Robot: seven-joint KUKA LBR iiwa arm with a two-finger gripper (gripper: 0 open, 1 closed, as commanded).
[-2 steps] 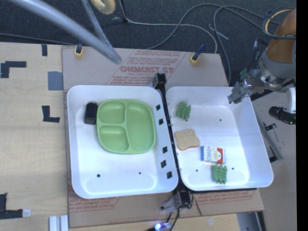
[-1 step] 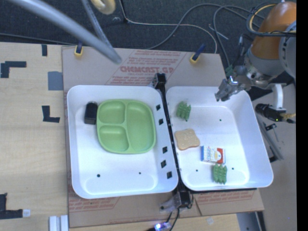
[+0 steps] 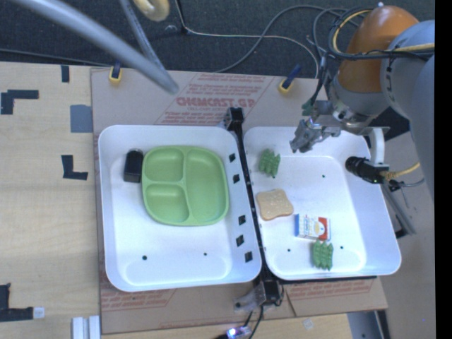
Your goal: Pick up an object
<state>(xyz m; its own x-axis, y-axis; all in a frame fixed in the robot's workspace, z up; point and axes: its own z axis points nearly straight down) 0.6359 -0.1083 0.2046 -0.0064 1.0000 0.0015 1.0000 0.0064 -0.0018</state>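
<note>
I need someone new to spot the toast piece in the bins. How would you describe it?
Look at the right bin, the one nearer the arm. Near its left wall lies the toast slice, flat and tan. It is the only brown item: the box beside it is red, white and blue, and the two other toys are green.

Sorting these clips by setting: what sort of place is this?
Probably a robotics lab bench: a grey arm's gripper above two shallow white bins, toy food like a slice of bread, and loose cables.
</note>
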